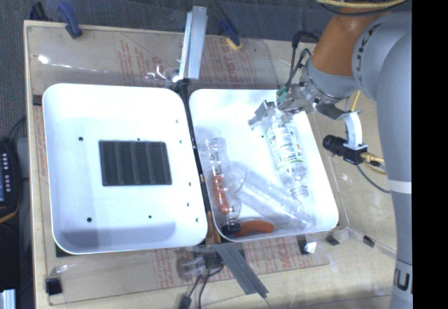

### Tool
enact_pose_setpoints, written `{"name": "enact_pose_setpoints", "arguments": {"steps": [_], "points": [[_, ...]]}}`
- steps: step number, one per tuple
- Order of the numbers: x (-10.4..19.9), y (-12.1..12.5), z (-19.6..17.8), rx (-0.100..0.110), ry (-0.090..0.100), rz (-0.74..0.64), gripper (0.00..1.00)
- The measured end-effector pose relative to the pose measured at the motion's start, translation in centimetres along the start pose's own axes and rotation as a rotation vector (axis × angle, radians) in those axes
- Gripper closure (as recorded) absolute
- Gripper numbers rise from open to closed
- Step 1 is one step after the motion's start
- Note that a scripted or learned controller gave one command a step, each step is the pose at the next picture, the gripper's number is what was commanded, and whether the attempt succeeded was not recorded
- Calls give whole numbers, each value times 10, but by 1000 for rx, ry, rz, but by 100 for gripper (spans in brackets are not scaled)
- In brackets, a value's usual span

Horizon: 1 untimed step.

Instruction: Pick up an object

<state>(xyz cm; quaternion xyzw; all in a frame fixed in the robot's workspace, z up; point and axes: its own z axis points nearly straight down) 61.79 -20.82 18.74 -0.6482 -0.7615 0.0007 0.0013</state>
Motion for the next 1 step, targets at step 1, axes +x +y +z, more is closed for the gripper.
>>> {"name": "enact_pose_setpoints", "arguments": {"steps": [1], "points": [[13,-45,21,1,0,-46,0]]}}
